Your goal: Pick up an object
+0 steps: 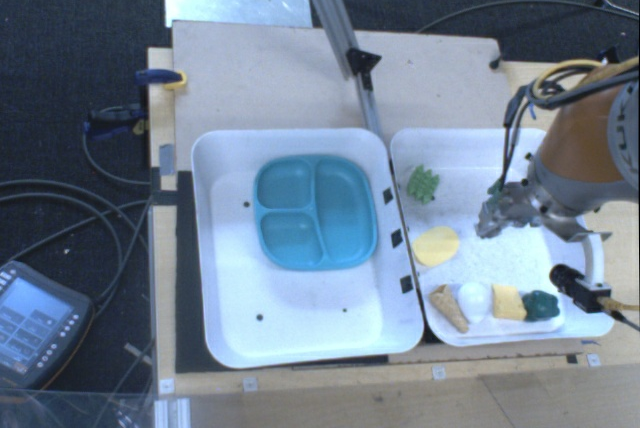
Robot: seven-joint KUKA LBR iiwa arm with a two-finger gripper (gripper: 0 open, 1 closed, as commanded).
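In the camera view, take the right bin [455,156] as your landmark. You will find the gripper [492,221] over the middle of this bin, carried by the grey arm [590,156] with its orange band, which enters across the bin's right rim. The gripper is small and blurred here, so you cannot tell how it stands, and nothing can be made out in its grasp. Note the candidate objects inside the right bin: a green leafy piece [422,183] near the upper left corner; a pale yellow disc [436,246] against the left wall, just left of the gripper; and, along the lower wall from left to right, a tan cone [448,307], a white round piece [473,299], a yellow block [508,302] and a dark green piece [541,305], set close together in a row. To the left of the right bin, the left bin [230,316] holds a blue divided plate [315,213] lying flat in its upper half.
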